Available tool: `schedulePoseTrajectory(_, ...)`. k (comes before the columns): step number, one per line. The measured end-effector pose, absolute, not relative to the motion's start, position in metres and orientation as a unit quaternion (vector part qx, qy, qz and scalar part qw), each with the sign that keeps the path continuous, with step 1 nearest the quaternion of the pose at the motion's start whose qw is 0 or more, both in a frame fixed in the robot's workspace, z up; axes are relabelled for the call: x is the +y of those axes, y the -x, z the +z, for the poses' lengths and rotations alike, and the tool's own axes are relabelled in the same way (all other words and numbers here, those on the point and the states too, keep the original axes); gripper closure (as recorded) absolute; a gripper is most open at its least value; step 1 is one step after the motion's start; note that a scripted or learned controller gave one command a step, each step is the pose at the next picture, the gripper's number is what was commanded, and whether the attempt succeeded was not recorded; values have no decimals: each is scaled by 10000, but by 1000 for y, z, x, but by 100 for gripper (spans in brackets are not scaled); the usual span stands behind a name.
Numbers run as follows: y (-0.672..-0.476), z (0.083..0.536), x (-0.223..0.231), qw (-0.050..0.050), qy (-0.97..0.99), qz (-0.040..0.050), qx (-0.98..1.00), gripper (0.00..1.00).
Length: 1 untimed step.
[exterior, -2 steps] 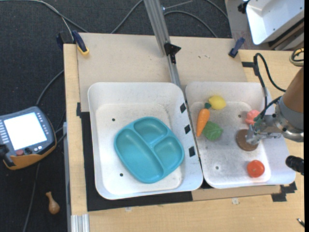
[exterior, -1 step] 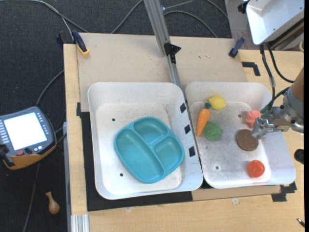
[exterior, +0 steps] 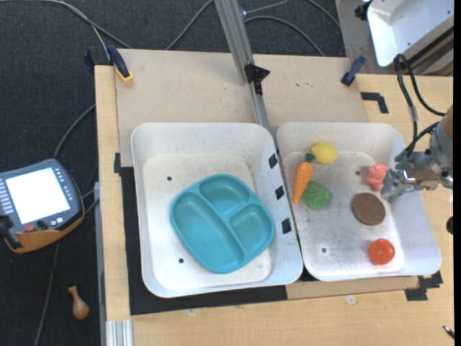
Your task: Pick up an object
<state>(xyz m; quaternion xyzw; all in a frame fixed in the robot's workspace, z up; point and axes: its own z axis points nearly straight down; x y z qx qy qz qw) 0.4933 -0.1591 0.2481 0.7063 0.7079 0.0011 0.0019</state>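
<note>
The camera view looks down on a bench bearing two shallow white bins side by side. The left bin holds a blue divided plate, lying flat and turned at an angle.

The right bin holds several small things. A lemon sits near the back wall. Just in front of it an orange carrot lies at a slant, its lower end touching a green leafy vegetable. A brown round disc lies nearer the right side, and a red tomato sits well in front of it, near the front wall. A pink object rests behind the disc, toward the right wall.

The arm reaches in from the right edge, and its pincer is low over the right bin, just beside the pink object and above the disc's right edge. Whether the pincer is open or closed cannot be told at this angle.

A handheld controller with a screen lies on the floor left of the bench.
</note>
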Motion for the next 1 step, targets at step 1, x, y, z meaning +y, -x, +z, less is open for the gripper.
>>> schedulePoseTrajectory(1,-505,238,-100,-17,-7045,9,7097,100)
